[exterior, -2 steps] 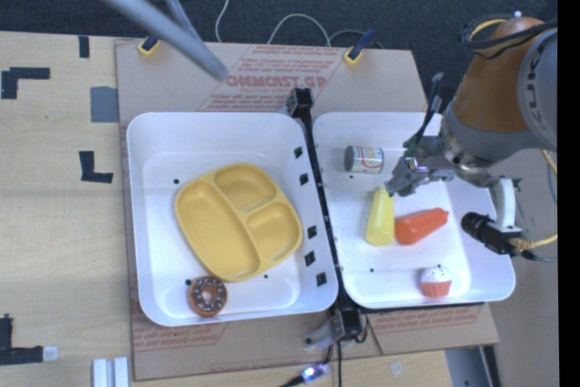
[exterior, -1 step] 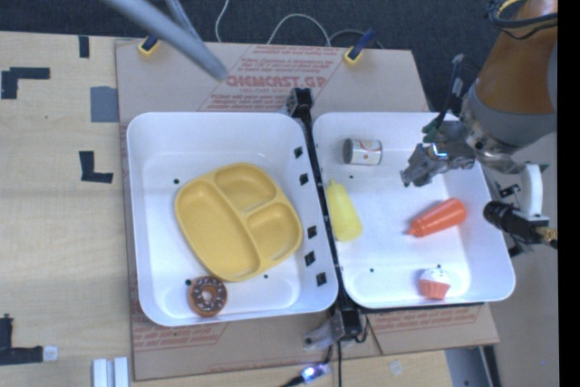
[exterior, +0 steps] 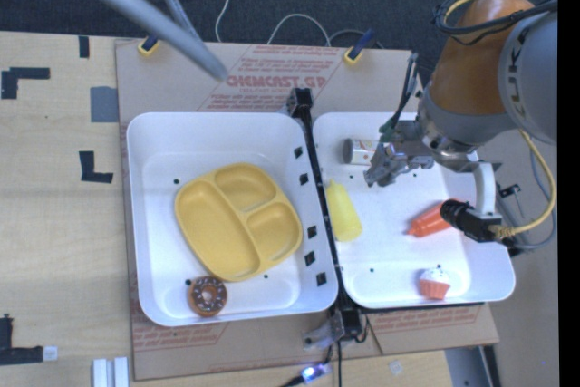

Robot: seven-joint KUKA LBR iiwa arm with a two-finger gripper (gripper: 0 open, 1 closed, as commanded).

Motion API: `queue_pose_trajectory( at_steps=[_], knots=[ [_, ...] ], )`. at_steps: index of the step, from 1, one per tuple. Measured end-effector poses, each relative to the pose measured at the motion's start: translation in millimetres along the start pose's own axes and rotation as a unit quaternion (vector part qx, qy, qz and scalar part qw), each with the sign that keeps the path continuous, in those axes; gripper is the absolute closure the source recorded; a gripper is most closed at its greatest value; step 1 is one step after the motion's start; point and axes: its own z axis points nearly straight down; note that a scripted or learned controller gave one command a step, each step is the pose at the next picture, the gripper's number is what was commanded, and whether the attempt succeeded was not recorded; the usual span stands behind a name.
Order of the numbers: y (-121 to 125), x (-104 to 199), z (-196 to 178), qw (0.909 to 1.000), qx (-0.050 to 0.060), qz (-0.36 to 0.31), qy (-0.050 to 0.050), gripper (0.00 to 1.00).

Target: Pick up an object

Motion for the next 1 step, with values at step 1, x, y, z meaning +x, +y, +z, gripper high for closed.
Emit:
queue_pose_trajectory(
  at_steps=[1],
  knots=[
    [4.7, 52.5, 16.8, 1.0, 0.0, 0.0, 0.0, 1.0]
  ],
)
